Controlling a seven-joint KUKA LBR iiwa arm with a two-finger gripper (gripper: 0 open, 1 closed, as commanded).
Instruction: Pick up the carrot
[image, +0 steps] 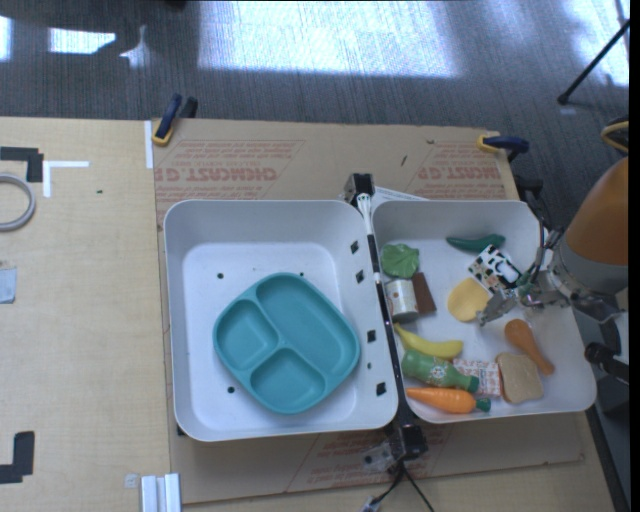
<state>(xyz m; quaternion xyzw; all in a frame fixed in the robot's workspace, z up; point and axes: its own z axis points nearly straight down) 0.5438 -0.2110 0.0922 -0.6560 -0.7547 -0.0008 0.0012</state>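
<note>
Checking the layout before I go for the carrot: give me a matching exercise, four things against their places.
Things:
1. carrot
2. teal tray
3. banana
4. bread slice

Places:
A. left bin
B. right bin, at the near wall
C. right bin, near right corner
D. right bin, just beyond the green bottle

Pairs: 1-B, 2-A, 3-D, 4-C

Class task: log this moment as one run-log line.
end effector: right bin, near chicken leg | carrot: front edge, ungrasped | tray: left bin
</note>
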